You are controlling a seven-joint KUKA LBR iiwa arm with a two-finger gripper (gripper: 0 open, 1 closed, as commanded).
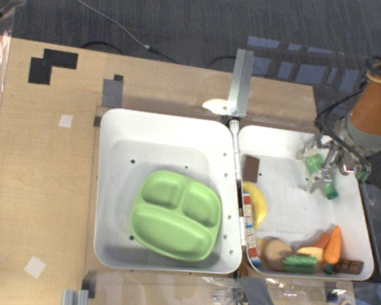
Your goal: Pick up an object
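In the camera view, the gripper (324, 170) hung over the right bin (288, 192), clamped on a small green object (315, 162) between its 2 fingers; it looked light, rigid, slippery plastic, best pinched across its middle

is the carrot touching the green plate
Apart. The camera view shows the carrot in the right bin and the green plate in the left bin, with the bins' rims between them.
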